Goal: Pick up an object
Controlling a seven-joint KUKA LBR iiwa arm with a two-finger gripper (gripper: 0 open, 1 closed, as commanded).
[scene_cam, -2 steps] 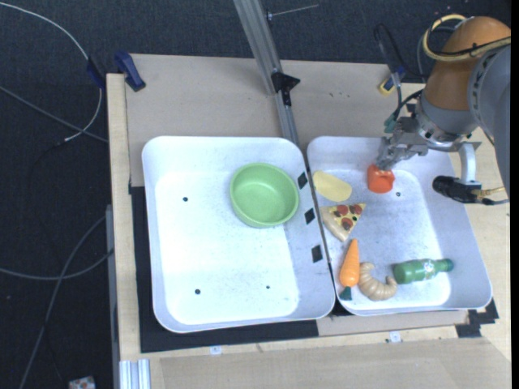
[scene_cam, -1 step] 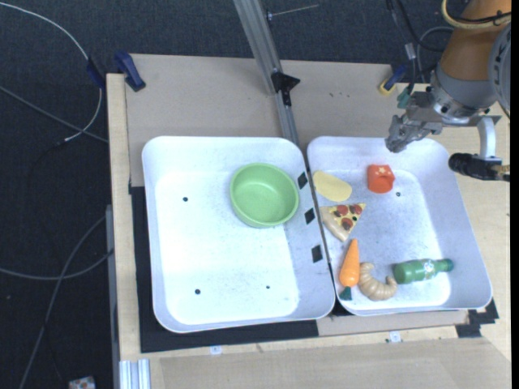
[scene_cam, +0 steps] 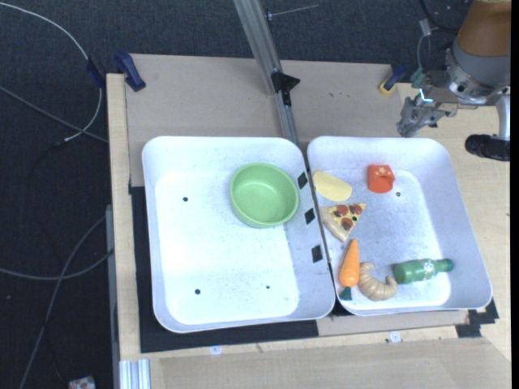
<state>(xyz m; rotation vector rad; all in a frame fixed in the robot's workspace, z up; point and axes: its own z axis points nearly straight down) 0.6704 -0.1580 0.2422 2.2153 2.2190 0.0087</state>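
The camera view looks down on a wooden surface point(scene_cam: 211, 96) carrying two white bins. The left bin point(scene_cam: 219, 290) holds a green bowl point(scene_cam: 263, 194). The right bin point(scene_cam: 466, 233) holds a yellow chip-like piece point(scene_cam: 332, 185), a red block point(scene_cam: 380, 177), a pizza slice point(scene_cam: 344, 218), a carrot point(scene_cam: 349, 264), a croissant point(scene_cam: 378, 284) and a green bottle point(scene_cam: 421, 271) lying on its side.

The gripper point(scene_cam: 418, 120) hangs above the surface just past the far right corner of the right bin, holding nothing; whether its jaws are parted or closed cannot be told from this angle.

No object is picked yet, so the step in hand is judged to be the approach. To do it well, the arm should probably choose a piece standing apart from its neighbours. The red block looks the best candidate: it sits alone near the far side of the bin, the nearest thing to the gripper, toward the viewer and slightly left of it. The carrot and croissant touch each other, and crowd the near rim.
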